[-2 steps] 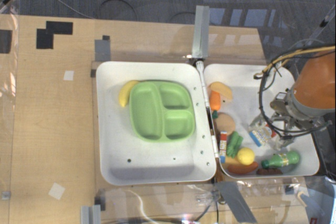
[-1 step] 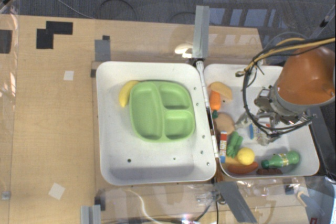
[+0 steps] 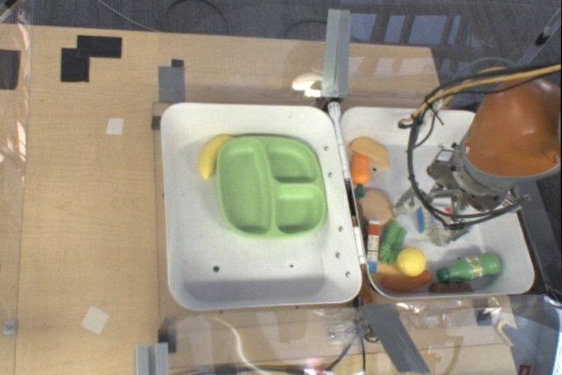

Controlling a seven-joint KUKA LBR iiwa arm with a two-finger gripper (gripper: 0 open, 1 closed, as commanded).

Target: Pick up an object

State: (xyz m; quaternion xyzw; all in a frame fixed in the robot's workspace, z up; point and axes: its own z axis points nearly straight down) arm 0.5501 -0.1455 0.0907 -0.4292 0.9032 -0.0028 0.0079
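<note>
Green bottle: label unreadable.

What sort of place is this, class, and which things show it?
Probably a robotics lab: a robot arm with trailing cables reaches over two white bins, one holding toy food such as a lemon.

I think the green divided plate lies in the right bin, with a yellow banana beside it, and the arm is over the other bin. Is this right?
Not quite. The green divided plate lies in the left bin, not the right one. The yellow banana is indeed beside it, at its upper left edge, and the arm is over the other bin, the right bin. The camera view shows this.
</note>
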